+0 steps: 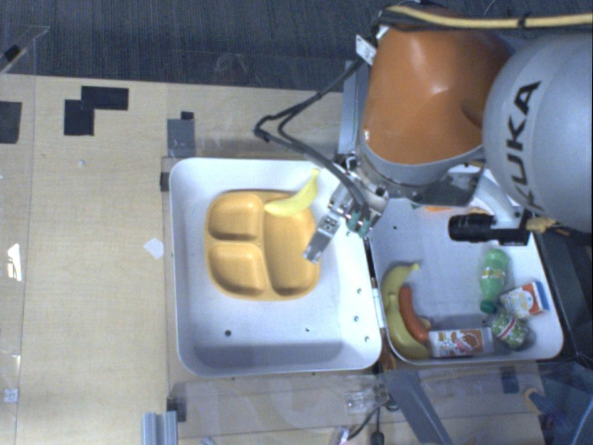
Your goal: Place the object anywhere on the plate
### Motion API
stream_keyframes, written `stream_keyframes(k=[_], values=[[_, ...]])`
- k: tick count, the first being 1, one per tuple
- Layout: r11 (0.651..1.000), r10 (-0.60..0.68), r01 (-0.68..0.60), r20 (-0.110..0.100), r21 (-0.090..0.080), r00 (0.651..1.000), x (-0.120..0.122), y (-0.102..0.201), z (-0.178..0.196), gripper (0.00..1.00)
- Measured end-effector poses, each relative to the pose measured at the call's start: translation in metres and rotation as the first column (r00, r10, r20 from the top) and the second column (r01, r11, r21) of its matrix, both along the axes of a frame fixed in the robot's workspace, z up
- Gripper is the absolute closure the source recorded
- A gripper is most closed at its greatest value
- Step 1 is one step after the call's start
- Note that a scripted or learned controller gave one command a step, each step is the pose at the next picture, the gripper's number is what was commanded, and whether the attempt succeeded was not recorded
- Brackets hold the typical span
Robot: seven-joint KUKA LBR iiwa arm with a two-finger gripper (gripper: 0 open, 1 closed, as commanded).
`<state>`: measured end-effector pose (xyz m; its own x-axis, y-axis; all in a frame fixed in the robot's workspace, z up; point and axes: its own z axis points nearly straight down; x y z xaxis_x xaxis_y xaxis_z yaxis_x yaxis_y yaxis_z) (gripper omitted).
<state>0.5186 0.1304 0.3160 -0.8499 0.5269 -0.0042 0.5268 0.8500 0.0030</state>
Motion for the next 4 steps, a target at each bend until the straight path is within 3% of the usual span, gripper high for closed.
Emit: stream_keyframes(k=[1,2,3,4], values=[[1.0,0.003,-0.003,0.003,0.0,1.0,0.003,0.001,0.009,1.0],[0.976,0.217,-0.217,-0.003,0.0,0.976,0.017,0.033,-0.035,1.0],[0.966,0.26,-0.26,-0.004,0.001,0.966,0.02,0.027,-0.177,1.0],[0.966,0.259,-0.259,-0.004,0.001,0.966,0.02,0.027,-0.177,0.0]])
